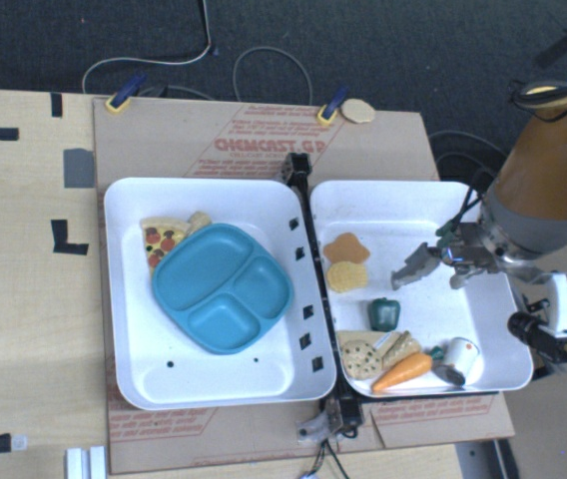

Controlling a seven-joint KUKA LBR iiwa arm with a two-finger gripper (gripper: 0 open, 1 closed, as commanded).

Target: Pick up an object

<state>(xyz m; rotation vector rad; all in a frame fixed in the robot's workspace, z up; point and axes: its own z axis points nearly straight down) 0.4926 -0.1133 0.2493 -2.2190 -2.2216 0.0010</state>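
In the right bin [418,203] lie a brown cookie piece [345,248], a round tan cracker [347,277], a small green pepper [384,313], a speckled biscuit [360,357], an orange carrot [403,370] and a white and grey item [458,357]. My gripper [433,274] hangs over the middle of this bin, up and to the right of the green pepper. Its fingers are spread open with nothing between them. One finger [409,269] points left toward the cracker.
The left bin [129,367] holds a blue divided plate [224,287] with a pizza slice [164,236] tucked at its upper left. A black divider [308,267] runs between the bins. Clamps and cables sit at the cardboard's far edge.
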